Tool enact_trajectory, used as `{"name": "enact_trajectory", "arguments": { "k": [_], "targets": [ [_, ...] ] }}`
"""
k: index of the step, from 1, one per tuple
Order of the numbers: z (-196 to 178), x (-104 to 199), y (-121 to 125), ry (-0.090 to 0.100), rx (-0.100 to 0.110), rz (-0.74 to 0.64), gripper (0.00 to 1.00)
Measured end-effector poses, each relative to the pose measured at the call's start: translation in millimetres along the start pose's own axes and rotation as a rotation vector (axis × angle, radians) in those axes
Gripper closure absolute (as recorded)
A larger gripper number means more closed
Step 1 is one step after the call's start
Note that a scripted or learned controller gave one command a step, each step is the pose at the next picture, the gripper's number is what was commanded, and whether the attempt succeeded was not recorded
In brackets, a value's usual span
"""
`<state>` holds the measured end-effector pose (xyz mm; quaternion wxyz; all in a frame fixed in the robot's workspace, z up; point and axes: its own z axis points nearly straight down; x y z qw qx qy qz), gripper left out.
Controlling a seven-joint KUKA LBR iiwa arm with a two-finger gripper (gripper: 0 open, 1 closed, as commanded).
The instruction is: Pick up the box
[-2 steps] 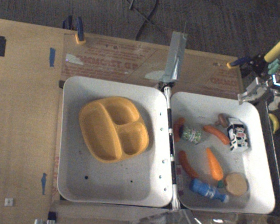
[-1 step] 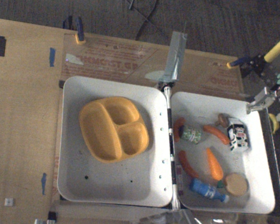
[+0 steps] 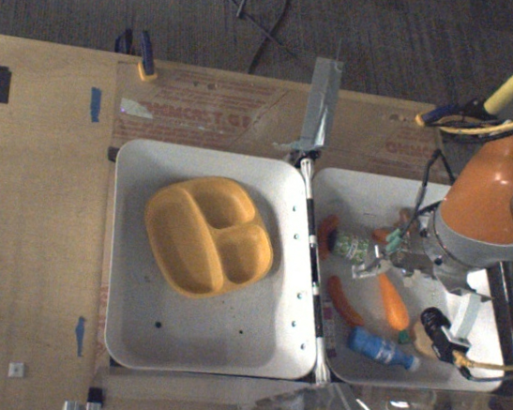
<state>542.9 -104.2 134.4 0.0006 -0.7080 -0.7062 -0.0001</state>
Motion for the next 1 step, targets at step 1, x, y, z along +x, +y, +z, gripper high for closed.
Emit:
{"name": "enact_trajectory", "arguments": {
  "k": [1],
  "targets": [
    [-73.0, 21.3, 95.7, -0.002, -0.004, 0.018, 0.0]
  ]
}}
